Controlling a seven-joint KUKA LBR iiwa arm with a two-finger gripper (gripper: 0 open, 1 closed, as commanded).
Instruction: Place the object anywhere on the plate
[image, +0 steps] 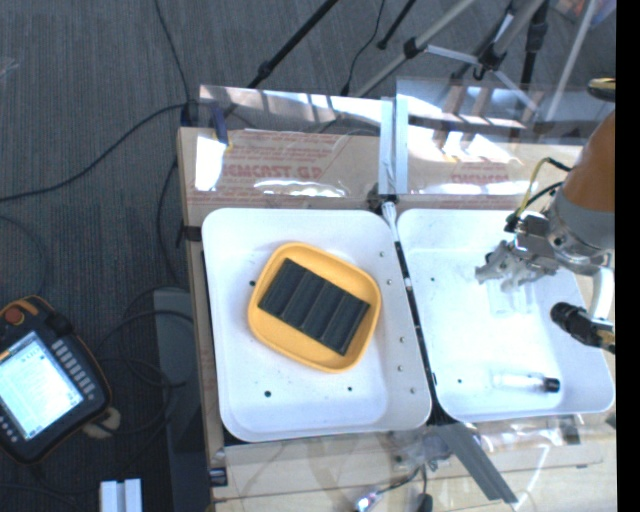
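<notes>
A yellow plate (268, 318) lies in the left bin (230, 260), and a dark ribbed rectangular pad (315, 305) rests flat across its middle. Near the front edge of the right bin (450, 390) lies a small clear tube with a black cap (525, 381). My gripper (508, 274) hangs over the upper middle of the right bin, well behind the tube and to the right of the plate. Its fingers look open, with nothing between them.
A raised divider (405, 300) separates the two bins. A black connector on the arm (575, 322) juts over the right bin's right side. Cardboard and shiny metal rails (300, 160) stand behind the bins. A teach pendant (40, 380) lies on the floor at left.
</notes>
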